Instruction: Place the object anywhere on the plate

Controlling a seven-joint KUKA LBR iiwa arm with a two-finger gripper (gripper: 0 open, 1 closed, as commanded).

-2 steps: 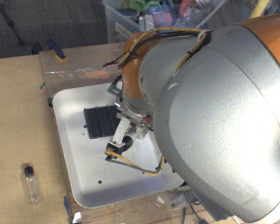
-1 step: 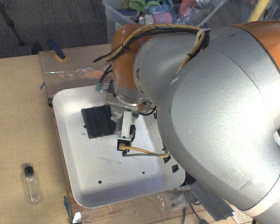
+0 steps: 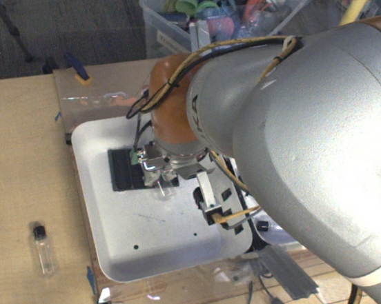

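A flat black rectangular piece (image 3: pixel 123 169) lies in the left part of the white bin (image 3: pixel 120 254). My gripper (image 3: pixel 161 184) hangs low over the bin just right of that black piece, at its right edge. Whether it touches the piece I cannot tell. The grey arm with its orange band (image 3: pixel 169 109) comes in from the right and hides the other bin. A small green bit (image 3: pixel 136 155) shows by the wrist, too small to identify.
A clear vial with a dark cap (image 3: pixel 43 249) lies on the wooden bench left of the bin. A plastic tub of colourful toys (image 3: pixel 226 0) stands behind the bench. Two small dark specks (image 3: pixel 136 246) sit on the bin floor near its front.
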